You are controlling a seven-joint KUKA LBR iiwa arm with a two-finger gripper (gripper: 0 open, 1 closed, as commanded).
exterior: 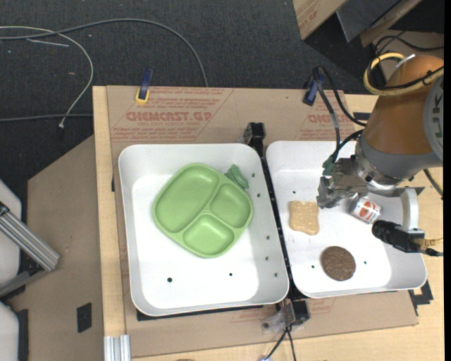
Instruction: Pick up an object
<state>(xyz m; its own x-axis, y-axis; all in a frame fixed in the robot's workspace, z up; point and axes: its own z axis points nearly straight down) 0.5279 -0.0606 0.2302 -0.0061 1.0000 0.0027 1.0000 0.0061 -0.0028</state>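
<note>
The left bin (pixel 141 282) sits nearest, with a green tray (pixel 203 209) in its middle. In the right bin (pixel 310 282), a brown disc (pixel 339 262) lies near the front edge and a tan slab (pixel 304 217) by the left wall. A small can (pixel 365 209) rests near the right side. The gripper (pixel 328 192) hangs just above the slab; I cannot tell if it is shut. It should drop straight down over the slab, then squeeze gently.

Dark carpet floor (pixel 56 92) surrounds the cardboard-covered bench (pixel 183 113); grey cables (pixel 77 53) trail across it beyond the bench's far-left corner, cardboard boxes (pixel 317 14) sit past its far-right corner.
</note>
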